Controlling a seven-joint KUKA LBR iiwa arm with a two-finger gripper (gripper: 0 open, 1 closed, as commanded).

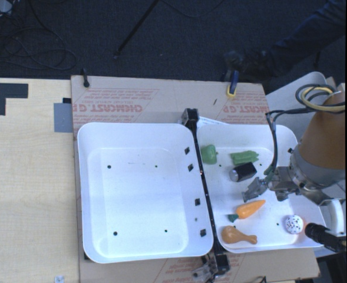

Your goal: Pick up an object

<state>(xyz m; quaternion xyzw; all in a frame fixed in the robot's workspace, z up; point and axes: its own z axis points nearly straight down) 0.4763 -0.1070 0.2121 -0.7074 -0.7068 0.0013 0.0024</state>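
Carrot [251, 209], orange toy with a green stub at its left end, looks the likeliest pick: it lies in the right bin [282, 135], just below and slightly left of the gripper [257, 188]. Left bin [82, 158] lies beside it, a black divider between them. In the right bin, moving rightward: green pepper-like lump [208, 154] hard against the divider, tan drumstick [238, 236] at the near rim, black cylinder [243, 171] with a green ridged piece [244, 157] just above it, then the carrot, then a white speckled ball [293, 223] near the right rim. Gripper reaches in from the right, its grey fingers pointing left and a little down, between cylinder and carrot (touching neither, as far as I can judge). Fingers appear spread, nothing between them. Carrot's long axis runs left to right, tilted up at the right end, so the fingers would need to drop toward the near side and straddle it across that axis.
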